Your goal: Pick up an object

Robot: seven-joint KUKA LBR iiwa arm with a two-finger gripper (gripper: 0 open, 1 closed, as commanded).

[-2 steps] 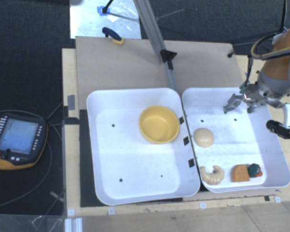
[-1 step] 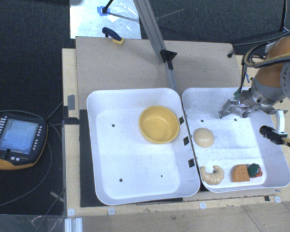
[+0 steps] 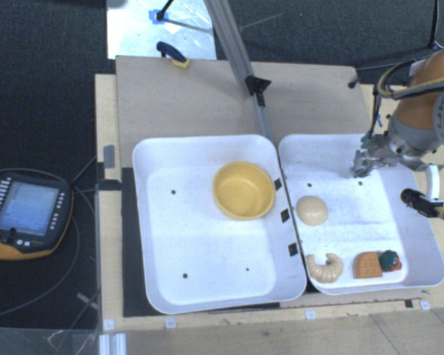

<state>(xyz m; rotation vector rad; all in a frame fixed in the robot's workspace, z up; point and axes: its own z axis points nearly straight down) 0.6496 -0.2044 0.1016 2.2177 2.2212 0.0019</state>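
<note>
The likeliest object for the pick is the cream-coloured ball [image 3: 311, 210], lying loose on the floor of the right bin [image 3: 340, 150], below the jaws and a little to their left in the camera view, near but clearly apart from them. Further below sit a pale ridged piece [image 3: 325, 267], shaped rather like a croissant, an orange block [image 3: 368, 265] and a small green-and-red item [image 3: 389, 259] just beside it, all crowded toward the bin's near edge, where the wall would hamper a descent. The ball's open surroundings make it the easier target. The gripper [image 3: 362, 163] hangs over the far part of the right bin, nothing visible between its jaws; at this size whether they stand wide or narrow cannot be told. A yellow bowl [image 3: 243, 189] rests in the left bin [image 3: 177, 272], well to the left of the jaws, its rim a harder hold
</note>
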